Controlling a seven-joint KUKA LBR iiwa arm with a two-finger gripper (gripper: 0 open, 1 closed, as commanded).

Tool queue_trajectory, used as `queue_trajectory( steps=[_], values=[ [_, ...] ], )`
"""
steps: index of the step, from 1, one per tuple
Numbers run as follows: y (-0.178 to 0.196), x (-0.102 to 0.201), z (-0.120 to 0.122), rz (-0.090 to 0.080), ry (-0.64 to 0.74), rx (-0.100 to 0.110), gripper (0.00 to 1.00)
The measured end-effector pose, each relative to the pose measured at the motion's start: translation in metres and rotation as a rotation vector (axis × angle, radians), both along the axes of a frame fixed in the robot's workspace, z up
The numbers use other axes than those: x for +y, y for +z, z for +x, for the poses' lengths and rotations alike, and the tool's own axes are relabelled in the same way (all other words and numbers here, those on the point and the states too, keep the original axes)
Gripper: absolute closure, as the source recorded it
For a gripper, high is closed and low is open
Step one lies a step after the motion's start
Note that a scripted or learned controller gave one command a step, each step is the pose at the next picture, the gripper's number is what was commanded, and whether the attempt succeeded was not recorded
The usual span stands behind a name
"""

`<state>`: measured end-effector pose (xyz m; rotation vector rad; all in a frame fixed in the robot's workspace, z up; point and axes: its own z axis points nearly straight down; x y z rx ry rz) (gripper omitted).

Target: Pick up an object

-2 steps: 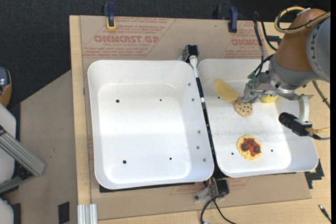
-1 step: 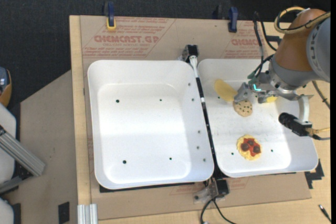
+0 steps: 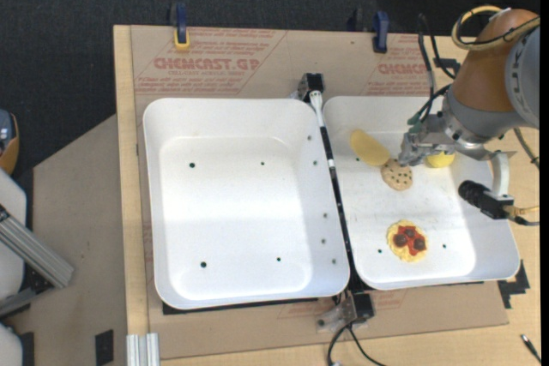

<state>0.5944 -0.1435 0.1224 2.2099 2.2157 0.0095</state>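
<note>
Reaching in from 3 o'clock, the arm (image 3: 493,81) hangs over the right bin (image 3: 480,266), its gripper (image 3: 410,152) low at the bin's upper middle. Whether the fingers are released or clenched cannot be told from this slant. A cookie (image 3: 396,177) lies just at 7 o'clock of the gripper, touching it or nearly so. A yellow chip (image 3: 370,147) sits close at 9 o'clock of the gripper, and a small yellow piece (image 3: 441,159) peeks out at 3 o'clock beneath the wrist. A tart (image 3: 408,240) with red topping rests toward 6 o'clock. The left bin (image 3: 163,184) stands beside it on the table (image 3: 129,99).
</note>
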Motion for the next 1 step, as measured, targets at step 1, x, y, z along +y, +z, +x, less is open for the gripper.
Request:
queue_trajectory(
  steps=[1],
  values=[
    [-0.0008, 0.0001, -0.0003, 0.0, 0.001, 0.002, 0.0]
  ],
)
